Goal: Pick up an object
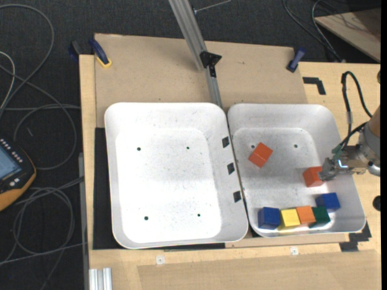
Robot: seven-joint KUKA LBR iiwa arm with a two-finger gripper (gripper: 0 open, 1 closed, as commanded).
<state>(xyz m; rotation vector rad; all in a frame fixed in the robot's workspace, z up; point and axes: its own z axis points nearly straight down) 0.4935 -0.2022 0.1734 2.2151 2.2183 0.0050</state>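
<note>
Here, the right bin [284,115] holds six coloured blocks [293,216].

Robot lab: cables [36,186] strewn beside workbench [151,71].

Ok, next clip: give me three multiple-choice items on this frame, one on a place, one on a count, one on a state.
1. Which bin holds the blocks? A. Left bin B. Right bin C. Both

2. How many blocks form the row at the right bin's near wall? A. Two B. Four C. Six

3. How does the orange block near the right bin's middle lie? A. Alone on the floor B. Stacked on another C. Against the row

Answers:
1. B, every block lies in the right bin.
2. B, the row reads blue, yellow, orange, green.
3. A, the orange block sits apart from the others; the gripper is at a red block.
</note>
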